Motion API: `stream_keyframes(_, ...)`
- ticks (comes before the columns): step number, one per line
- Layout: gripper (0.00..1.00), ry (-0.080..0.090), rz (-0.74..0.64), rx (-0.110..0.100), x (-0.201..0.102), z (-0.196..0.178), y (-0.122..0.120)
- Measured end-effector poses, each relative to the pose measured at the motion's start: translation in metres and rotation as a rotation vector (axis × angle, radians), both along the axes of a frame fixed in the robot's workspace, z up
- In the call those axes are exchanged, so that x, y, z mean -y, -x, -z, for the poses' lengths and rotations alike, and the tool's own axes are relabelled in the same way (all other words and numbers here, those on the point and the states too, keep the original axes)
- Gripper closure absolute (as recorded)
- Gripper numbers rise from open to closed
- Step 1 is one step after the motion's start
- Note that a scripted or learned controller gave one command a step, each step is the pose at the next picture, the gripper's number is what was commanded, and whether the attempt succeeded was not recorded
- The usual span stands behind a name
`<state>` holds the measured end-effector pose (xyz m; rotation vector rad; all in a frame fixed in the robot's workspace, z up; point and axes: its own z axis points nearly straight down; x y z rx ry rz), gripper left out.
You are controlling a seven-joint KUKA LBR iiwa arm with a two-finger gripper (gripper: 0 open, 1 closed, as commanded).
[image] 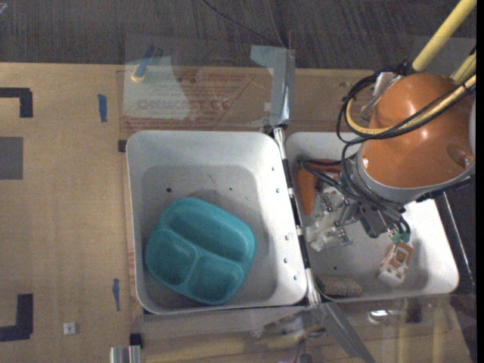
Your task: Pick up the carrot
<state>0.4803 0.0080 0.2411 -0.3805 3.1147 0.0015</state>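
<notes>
Carrot [305,190] in right bin [435,278], orange, lying along left wall near far corner, lower end hidden behind gripper. Gripper [330,225] low over right bin, just beside carrot on its right; contact unclear. Finger state: cannot tell, too cluttered. Teal divided plate [200,249] in left bin [144,203]. Small white-orange item [396,260] and speckled tan piece [342,286] near right bin's front.

A tan worktop [60,218] fills most of the frame, marked with black corner squares [19,100] at the left edge and short blue tape strips [102,108]. Dark grey carpet [91,13] runs along the top.
</notes>
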Motion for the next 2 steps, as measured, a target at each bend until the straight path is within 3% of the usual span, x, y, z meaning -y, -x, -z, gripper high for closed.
stream_keyframes(1,1.00,0.000,-0.318,-0.001,-0.039,0.056,-0.026)
stream_keyframes(2,1.00,0.002,-0.312,0.005,0.035,0.022,-0.044)
